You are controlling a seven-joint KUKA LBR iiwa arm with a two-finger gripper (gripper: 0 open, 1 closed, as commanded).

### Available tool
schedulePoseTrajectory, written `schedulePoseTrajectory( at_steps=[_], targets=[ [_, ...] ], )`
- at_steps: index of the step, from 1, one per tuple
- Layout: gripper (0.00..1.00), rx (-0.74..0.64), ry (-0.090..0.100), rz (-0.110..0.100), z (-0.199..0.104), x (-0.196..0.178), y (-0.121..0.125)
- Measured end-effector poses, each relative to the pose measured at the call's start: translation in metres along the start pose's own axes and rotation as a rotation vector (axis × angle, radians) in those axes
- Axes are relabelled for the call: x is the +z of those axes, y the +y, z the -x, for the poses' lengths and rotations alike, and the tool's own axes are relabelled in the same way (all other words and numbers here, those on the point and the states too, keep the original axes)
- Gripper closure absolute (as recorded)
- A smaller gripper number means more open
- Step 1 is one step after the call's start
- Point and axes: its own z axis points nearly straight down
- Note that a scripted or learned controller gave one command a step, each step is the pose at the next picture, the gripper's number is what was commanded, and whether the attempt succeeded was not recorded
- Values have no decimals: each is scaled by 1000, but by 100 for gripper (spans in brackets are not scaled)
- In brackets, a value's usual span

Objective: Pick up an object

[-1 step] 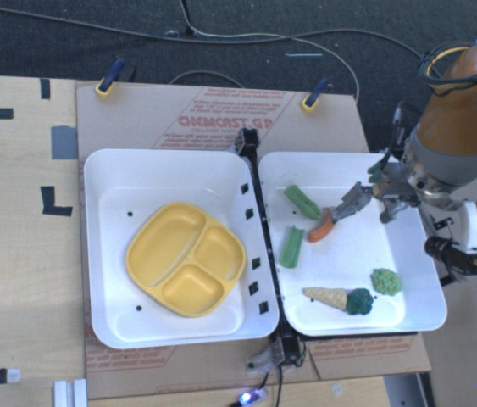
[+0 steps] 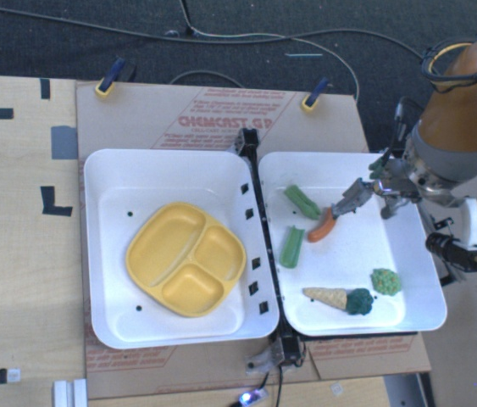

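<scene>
Left bin (image 2: 102, 227): yellow divided plate (image 2: 185, 258), well left of the jaws. Right bin (image 2: 416, 312): two green pieces (image 2: 292, 246), just left of the jaws. Carrot (image 2: 323, 225) at the tips of the jaws; gripper (image 2: 345, 203) low over it, whether clenched on it cannot tell. Ice-cream cone (image 2: 340, 298) and broccoli (image 2: 385, 281) lie nearer the camera than the jaws.

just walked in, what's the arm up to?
The arm's tool is reaching into the right bin, its tip right at the carrot. Nothing looks lifted yet. Two green pieces, an ice cream cone and broccoli lie in that bin. The left bin holds a yellow divided plate.
</scene>
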Motion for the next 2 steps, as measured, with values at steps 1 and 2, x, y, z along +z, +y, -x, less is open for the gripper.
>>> schedulePoseTrajectory(
  at_steps=[1, 2],
  targets=[
    [0, 1, -1, -3, 2, 45, 4],
    [0, 0, -1, -2, -4, 100, 13]
  ],
)
